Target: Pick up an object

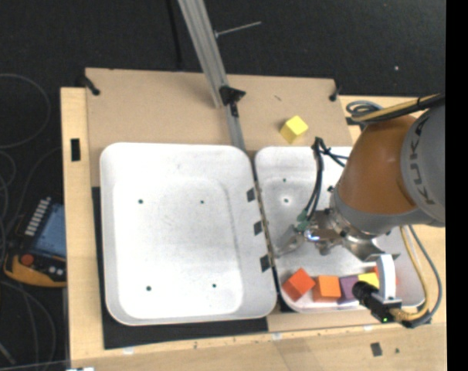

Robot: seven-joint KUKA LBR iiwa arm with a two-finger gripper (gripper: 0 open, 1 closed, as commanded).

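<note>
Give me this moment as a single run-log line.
arm: over right bin | end effector: above blocks | red block, orange block, purple block: near wall | yellow block: outside on board

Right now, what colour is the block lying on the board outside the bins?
Yellow block, clearest in the camera view.

Red block (pixel 299 283), orange block (pixel 327 287), purple block (pixel 348 287) in row, right bin's near edge.
</note>
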